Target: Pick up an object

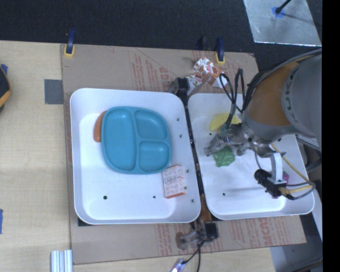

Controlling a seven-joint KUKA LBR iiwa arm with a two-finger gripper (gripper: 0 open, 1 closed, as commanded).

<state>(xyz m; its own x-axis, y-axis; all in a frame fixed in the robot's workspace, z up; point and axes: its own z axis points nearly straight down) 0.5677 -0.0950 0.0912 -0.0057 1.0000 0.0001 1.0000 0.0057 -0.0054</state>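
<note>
Item: green object (224, 158), in the right bin (238, 205). We find it in the bin's middle part, toward the left wall, directly below the gripper (220, 145). The gripper's grey metal end touches or overlaps the object's upper edge; we cannot tell whether the object sits between the fingers or just beneath them, and we cannot tell how far the claw stands open, since the fingers are too small and blurred to separate.

Appearance: small, rounded, lumpy, a mid green, soft in outline. Its kind we cannot make out.

Adjacent: a yellow object (223, 120) lies just above the gripper, partly under the arm (283, 103), which covers the bin's upper right. Black and yellow cables (283, 188) hang from the wrist over the bin's right side.

Left bin (85, 169): we list a blue divided plate (136, 140) in the upper middle, an orange object (97, 128) tucked at its left edge, and a small white-and-red packet (173, 182) just below the plate's lower right corner.
</note>
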